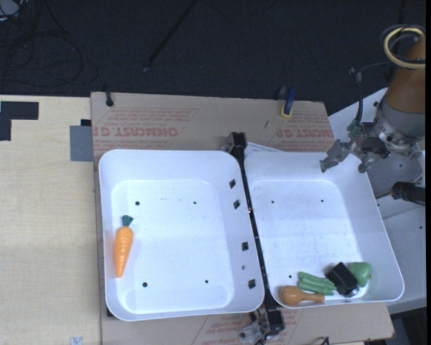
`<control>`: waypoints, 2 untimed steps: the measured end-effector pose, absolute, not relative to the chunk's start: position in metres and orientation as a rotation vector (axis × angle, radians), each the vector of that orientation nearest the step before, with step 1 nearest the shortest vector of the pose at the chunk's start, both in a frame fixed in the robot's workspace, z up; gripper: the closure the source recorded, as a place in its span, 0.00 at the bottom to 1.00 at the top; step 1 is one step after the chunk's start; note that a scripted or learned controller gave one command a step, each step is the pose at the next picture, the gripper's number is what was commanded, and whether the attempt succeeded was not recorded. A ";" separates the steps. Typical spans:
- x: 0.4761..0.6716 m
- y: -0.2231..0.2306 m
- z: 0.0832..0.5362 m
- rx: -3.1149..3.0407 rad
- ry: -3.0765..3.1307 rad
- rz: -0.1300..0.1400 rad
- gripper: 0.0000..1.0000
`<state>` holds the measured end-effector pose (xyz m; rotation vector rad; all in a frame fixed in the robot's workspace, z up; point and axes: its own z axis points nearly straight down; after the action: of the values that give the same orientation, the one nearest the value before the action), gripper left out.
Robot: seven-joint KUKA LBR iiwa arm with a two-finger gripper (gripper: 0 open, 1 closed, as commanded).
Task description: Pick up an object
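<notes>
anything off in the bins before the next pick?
Nothing damaged or spilled. The carrot lies alone by the left bin's left wall. In the right bin's near corner, a black block sits on green pieces beside an orange piece, so that pick is crowded. The tool hangs above its far rim.

The arm (406, 85) is being cut off by the right edge, so most of its body is lying out of sight. The pincer (345, 153) is showing too small and dim to read how its fingers are standing. A black object (343, 278) is covering part of the green toy (323, 282) beneath it.
</notes>
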<state>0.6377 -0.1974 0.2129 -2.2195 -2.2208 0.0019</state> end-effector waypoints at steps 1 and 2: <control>0.645 -0.114 0.240 -2.213 -2.230 -0.001 0.00; 0.644 -0.118 0.248 -2.215 -2.226 0.003 1.00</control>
<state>0.6442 -0.1185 0.2478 -2.2148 -2.2257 0.0032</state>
